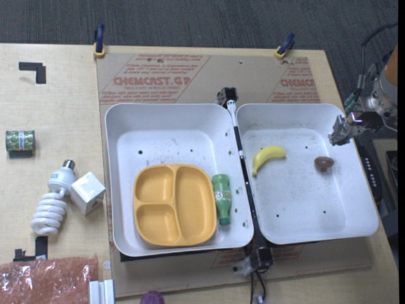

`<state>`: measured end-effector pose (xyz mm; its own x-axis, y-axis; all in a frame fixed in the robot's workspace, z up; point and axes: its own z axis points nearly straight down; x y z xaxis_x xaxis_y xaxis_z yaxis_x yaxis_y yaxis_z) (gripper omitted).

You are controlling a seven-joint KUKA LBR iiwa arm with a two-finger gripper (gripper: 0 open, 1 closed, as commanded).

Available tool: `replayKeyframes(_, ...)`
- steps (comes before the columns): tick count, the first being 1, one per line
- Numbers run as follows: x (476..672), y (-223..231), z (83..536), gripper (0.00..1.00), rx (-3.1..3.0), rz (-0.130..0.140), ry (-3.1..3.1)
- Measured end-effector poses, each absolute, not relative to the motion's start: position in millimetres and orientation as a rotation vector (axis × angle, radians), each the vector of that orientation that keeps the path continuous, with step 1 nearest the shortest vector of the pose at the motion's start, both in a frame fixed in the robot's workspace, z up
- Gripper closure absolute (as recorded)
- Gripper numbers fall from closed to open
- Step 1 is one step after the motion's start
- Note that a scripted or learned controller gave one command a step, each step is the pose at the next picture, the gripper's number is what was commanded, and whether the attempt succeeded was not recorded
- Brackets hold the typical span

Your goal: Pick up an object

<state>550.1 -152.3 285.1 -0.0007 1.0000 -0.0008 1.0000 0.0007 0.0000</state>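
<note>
Two white bins [171, 116] are sitting on your bench; claw [340, 132] is hovering over the nearer bin's rim, opening unreadable.

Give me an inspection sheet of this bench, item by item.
Surface: two shallow white bins side by side, left bin, right bin, on a printed board.
Job's things: yellow banana and small brown lump in right bin; yellow divided plate and green bottle in left bin.
Clutter: white spiral bulb, white cube, green can left of bins.
Grippers: end effector at right bin's far right rim.
Cables: dark cable at front edge.
Surroundings: grey carpet.
</note>
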Motion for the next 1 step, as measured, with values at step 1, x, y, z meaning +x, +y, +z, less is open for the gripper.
replayKeyframes(1,573.5,-198.2,154.2,0.00,2.222,0.000,2.219)
